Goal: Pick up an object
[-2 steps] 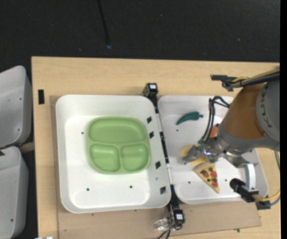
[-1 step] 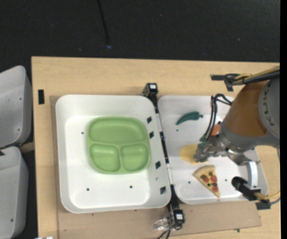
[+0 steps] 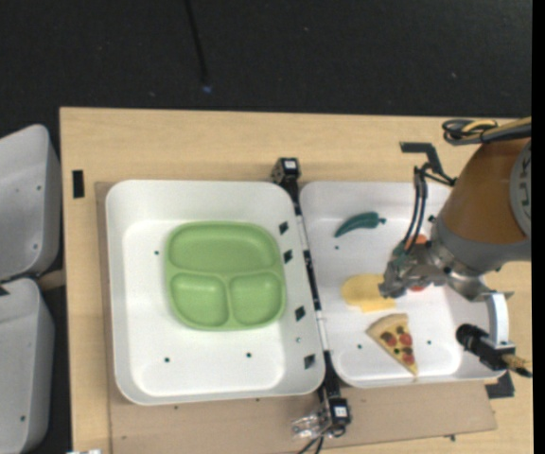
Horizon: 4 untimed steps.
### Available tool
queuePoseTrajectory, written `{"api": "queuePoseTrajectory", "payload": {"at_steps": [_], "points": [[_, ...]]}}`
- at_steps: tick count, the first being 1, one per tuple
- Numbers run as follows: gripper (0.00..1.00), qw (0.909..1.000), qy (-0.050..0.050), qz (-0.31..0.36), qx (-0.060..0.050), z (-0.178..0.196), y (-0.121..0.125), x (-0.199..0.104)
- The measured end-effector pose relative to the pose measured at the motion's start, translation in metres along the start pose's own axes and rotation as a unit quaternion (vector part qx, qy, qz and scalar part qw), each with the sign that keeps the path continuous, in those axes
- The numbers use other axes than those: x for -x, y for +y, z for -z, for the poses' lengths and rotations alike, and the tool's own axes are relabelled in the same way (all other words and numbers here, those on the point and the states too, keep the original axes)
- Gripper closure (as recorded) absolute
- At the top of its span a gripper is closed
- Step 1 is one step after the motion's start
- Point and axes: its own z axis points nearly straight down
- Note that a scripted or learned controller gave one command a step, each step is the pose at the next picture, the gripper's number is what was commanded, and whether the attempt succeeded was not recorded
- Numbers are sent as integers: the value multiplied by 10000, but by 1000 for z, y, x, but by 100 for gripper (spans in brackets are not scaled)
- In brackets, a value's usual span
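My gripper [image 3: 393, 283] is down in the right bin [image 3: 348, 367], touching the right end of the yellow piece [image 3: 365, 293]; I cannot tell how it is set. Nothing looks lifted, so I judge the pick still ahead. A pizza slice [image 3: 394, 340] lies just below, a green pepper [image 3: 360, 223] well above.

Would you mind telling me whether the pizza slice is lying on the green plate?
No, the pizza slice lies in the right bin, while the green plate sits in the left bin.
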Motion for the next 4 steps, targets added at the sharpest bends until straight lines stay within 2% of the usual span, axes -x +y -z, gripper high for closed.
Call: {"api": "queuePoseTrajectory", "payload": {"at_steps": [1, 2, 4], "points": [[100, 10000, -4, 15, 14, 63, 8, -1], [100, 10000, 0, 15, 3, 101, 10, 0], [100, 10000, 5, 23, -22, 81, 5, -93]]}}
